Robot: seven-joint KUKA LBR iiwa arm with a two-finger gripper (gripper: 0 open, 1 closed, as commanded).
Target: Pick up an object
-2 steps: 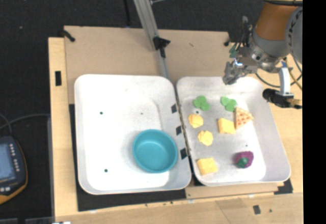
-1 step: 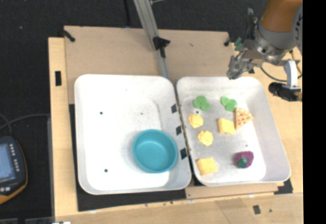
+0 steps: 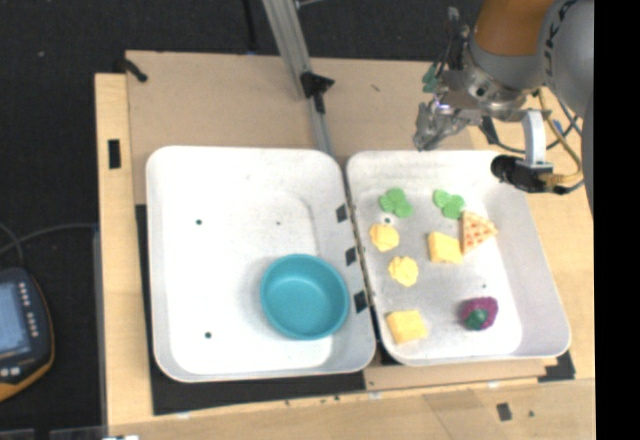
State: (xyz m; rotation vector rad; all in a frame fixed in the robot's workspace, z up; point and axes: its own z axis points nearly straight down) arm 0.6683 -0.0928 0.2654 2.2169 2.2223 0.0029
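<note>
My gripper (image 3: 432, 131) hangs above the far rim of the right bin (image 3: 535, 333), with nothing seen between its fingers. In that bin lie two green pieces (image 3: 395, 202) (image 3: 448, 201), a pizza-slice toy (image 3: 476, 228), a yellow block (image 3: 444, 247), two small yellow pieces (image 3: 384, 236) (image 3: 403, 271), a yellow cheese wedge (image 3: 405, 326) and a purple toy with a green top (image 3: 479, 313). All of them sit nearer the camera than the gripper.
The left bin (image 3: 190, 248) holds a blue bowl (image 3: 304, 295) near its front right corner. A slanted metal pole (image 3: 285, 28) rises behind the bins. A handheld pendant (image 3: 20, 328) lies at the far left, off the bench.
</note>
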